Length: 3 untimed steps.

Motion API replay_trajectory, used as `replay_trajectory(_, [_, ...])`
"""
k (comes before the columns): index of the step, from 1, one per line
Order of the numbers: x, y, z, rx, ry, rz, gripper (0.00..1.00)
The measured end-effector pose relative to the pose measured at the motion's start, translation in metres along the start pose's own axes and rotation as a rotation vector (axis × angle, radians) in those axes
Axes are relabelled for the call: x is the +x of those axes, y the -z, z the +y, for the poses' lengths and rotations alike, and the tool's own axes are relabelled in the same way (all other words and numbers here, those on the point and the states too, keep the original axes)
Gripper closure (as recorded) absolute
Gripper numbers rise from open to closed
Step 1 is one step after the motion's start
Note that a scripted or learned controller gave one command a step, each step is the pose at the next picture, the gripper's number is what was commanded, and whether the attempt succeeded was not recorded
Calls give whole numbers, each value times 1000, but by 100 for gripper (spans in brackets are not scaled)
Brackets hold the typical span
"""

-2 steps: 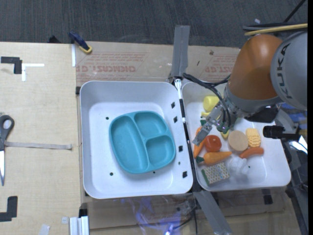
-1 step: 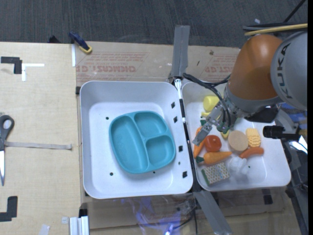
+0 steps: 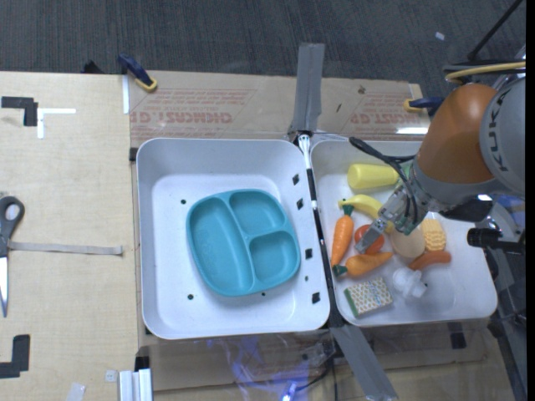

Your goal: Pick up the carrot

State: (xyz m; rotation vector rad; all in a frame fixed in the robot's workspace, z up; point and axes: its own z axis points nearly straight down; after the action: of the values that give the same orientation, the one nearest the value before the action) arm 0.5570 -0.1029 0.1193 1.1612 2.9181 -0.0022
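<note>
The big grey arm point(image 3: 493, 140) with its orange band sits highest, closest to the camera, and reaches in over the right bin point(image 3: 468, 303). Its gripper point(image 3: 386, 224) points down into the heap of play food. Whether it is spread or pressed together cannot be told from here.

The carrot point(image 3: 341, 237) lies in the right bin, close to the wall between the two bins. It is just beside the gripper, on the side toward the left bin, and it is not touching it. Its green top points to the front of the bin.

There are two white bins. The left bin point(image 3: 159, 249) holds one blue plate point(image 3: 242, 242) with three parts.

Around the carrot lie one yellow pepper point(image 3: 371, 175), one small banana point(image 3: 361, 205), one red tomato point(image 3: 369, 238) under the gripper tip, one orange piece point(image 3: 368, 263), one corn cob point(image 3: 434, 235), and one flat speckled cracker point(image 3: 368, 295). The banana and tomato crowd in between the carrot and the gripper.

One pair of scissors point(image 3: 7, 249) lies on the bench point(image 3: 67, 307) at the far left.
</note>
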Motion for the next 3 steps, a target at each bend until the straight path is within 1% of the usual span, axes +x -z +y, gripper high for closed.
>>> replay_trajectory(1, [25, -26, -21, -4, -94, -3, 0])
replay_trajectory(2, [23, -17, -20, -5, -92, -6, 100])
replay_trajectory(3, [23, -17, -20, -4, -92, -6, 0])
